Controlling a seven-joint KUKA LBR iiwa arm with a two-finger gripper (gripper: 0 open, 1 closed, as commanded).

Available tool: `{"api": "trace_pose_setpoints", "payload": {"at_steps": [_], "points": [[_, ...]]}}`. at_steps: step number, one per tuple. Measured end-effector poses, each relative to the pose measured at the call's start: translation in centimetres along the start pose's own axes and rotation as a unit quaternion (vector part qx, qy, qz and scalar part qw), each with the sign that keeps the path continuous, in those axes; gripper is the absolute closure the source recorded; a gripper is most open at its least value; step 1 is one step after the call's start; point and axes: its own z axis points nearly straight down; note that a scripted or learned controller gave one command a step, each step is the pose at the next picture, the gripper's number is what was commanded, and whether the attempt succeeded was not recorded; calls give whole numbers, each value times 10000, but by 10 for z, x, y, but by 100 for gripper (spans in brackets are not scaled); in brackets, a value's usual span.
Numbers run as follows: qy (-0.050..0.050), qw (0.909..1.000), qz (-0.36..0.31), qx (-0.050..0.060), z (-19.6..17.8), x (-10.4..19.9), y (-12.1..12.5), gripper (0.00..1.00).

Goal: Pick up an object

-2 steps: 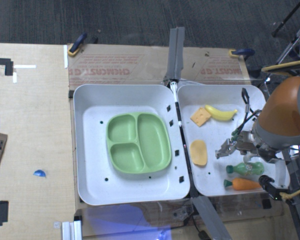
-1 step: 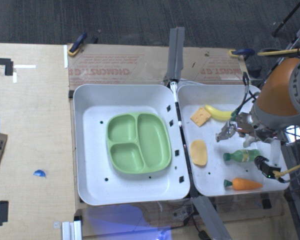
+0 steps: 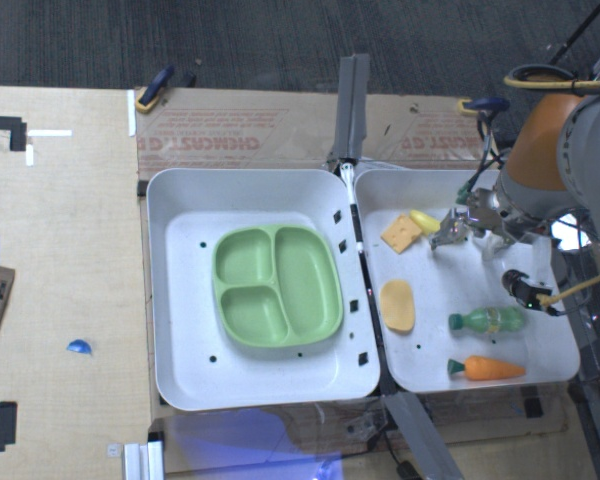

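hand [image 3: 448, 234] spread, holding nothing; yellow piece [image 3: 425, 222] just left of it; looks light, stiff, small; pinch across its narrow sides

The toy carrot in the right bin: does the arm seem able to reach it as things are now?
Probably yes. The toy carrot lies alone near the front wall of the right bin, with nothing on top of it. The green bottle lies just behind it, apart, and the tool hovers in the same bin.

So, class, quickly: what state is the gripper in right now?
Gripper: over the right bin, beside the yellow piece; open or closed cannot be told.
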Motion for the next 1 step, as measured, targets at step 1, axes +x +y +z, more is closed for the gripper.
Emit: {"api": "trace_pose_setpoints", "payload": {"at_steps": [1], "points": [[-6,10000,-16,0,-9,0,0,100]]}}
